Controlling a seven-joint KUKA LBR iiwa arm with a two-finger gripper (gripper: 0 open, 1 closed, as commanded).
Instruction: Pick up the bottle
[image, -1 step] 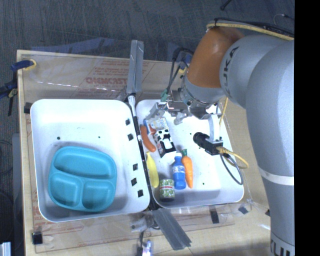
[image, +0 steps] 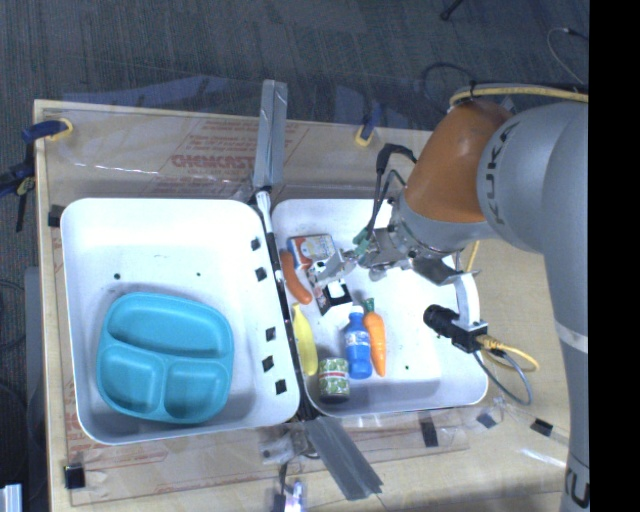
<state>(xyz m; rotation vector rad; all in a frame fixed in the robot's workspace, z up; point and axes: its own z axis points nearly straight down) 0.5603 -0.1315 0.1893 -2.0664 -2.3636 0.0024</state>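
Hovering claw (image: 330, 280), grip unclear, one bottle (image: 358, 346), one carrot (image: 376, 340), two bins (image: 150, 230)

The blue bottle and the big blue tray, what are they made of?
The blue bottle looks like smooth plastic, with a white cap and a pale label. The blue tray also looks like plastic, moulded in one piece with three compartments and a dull, even sheen.

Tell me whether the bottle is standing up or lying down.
Lying down, as far as the slanted view shows: the blue bottle rests lengthwise on the right bin floor, white cap toward the back, beside the carrot.
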